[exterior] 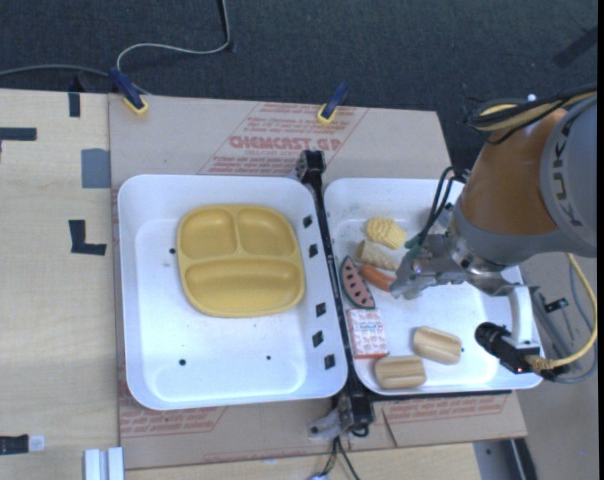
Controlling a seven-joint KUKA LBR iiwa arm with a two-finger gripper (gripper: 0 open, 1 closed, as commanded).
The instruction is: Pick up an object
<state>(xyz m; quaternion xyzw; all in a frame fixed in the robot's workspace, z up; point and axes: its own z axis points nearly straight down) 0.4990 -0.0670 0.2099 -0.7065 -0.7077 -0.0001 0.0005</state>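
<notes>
Jaws (410,276) hung low over the right bin (482,190), just right of the carrot (378,277), and whether they were spread or pressed together could not be told from this slanted view; nothing showed pinched between them. The grey arm (527,193) with its orange band reached in from the right side of that bin and covered much of its far right part.

Taking the carrot as the landmark: a yellow corn piece (386,232) lay just behind it, toward the far wall of the bin, with a pale block (375,254) between the two. A watermelon slice (356,283) lay just left of the carrot, close to the divider between the bins. Nearer the camera from the carrot sat a small pink and white packet (366,332), and beyond that, near the front wall, a bread roll (399,372). A second roll (436,345) lay to the near right of the carrot, apart from the jaws.

Well left of the carrot, across the divider, the left bin (147,368) held a yellow divided plate (240,259). Both bins rested on a cardboard sheet (232,138) on the surface, fastened by two yellow and blue clamps (130,92) at its far edge.
</notes>
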